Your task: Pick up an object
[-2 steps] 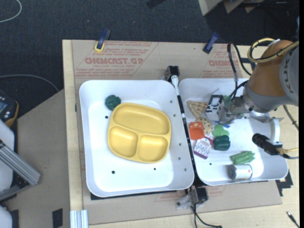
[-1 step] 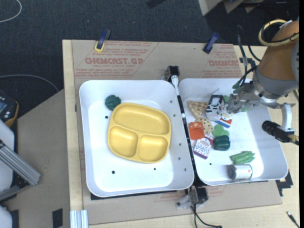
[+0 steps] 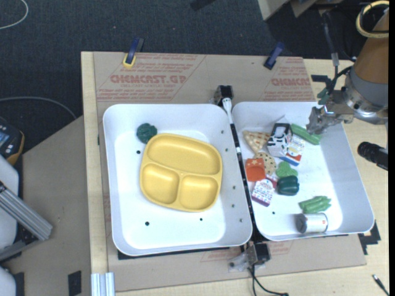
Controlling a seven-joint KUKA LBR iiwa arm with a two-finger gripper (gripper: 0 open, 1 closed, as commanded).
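While the gripper (image 3: 318, 121) hung over the right bin's (image 3: 345, 184) far right corner, whether its claw was apart or together could not be told. Just beneath lay a slim green object (image 3: 305, 134), probably light and stiff, best pinched across its narrow width.

Grey arm (image 3: 370, 85) with orange band, reaching from the right, end effector (image 3: 319, 121) pointing down.

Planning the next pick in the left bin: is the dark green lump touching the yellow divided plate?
Cannot tell. In the camera view the dark green lump sits right at the upper-left rim of the yellow divided plate, with no plain gap or contact visible.
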